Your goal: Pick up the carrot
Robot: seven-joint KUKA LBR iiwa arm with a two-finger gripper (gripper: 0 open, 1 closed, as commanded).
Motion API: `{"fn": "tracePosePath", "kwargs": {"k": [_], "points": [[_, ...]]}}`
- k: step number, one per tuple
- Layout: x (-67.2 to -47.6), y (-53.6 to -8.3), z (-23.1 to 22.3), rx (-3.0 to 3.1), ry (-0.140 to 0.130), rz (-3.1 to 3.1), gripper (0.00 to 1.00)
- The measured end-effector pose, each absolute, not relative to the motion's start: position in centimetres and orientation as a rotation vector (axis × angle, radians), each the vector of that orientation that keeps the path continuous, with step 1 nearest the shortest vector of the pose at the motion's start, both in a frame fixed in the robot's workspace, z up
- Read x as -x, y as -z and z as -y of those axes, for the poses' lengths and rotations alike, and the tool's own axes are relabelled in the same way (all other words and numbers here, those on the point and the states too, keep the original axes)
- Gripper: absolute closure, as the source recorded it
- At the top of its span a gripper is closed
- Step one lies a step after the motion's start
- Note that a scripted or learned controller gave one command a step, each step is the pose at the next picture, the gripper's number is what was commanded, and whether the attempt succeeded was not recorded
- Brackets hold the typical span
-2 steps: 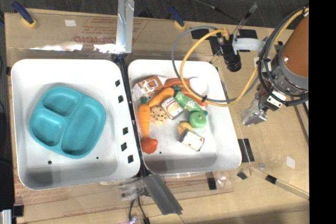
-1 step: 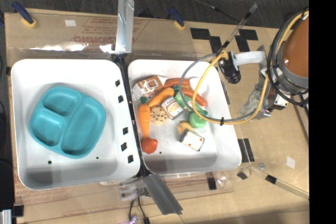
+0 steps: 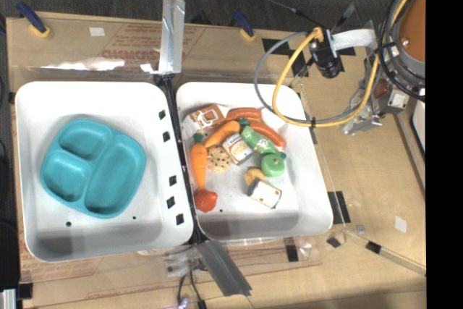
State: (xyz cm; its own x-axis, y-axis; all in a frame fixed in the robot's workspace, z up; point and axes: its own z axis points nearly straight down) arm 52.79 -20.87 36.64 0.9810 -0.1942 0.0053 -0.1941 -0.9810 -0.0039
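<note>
Two shallow white bins are seen side by side on a desk (image 3: 376,177). The left bin (image 3: 29,155) holds a teal divided plate (image 3: 92,167). The carrot (image 3: 198,164) lies along the left wall of the right bin (image 3: 307,192), tip toward a red tomato (image 3: 205,200), beside a green apple (image 3: 273,165) and other toy foods. The arm (image 3: 405,32) is seen at the right edge, apart from the bins, and whether its jaws are open cannot be told.

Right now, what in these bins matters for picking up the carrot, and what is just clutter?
For the job:
carrot
right bin

Just lying about:
blue tray
green apple
tomato
cookie
sausage
</note>
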Motion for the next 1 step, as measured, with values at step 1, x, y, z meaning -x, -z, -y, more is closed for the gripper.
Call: {"fn": "tracePosePath", "kwargs": {"k": [1], "points": [[-48.56, -36.82, 20.97, 3.121, 0.004, -0.309, 1.00]]}}
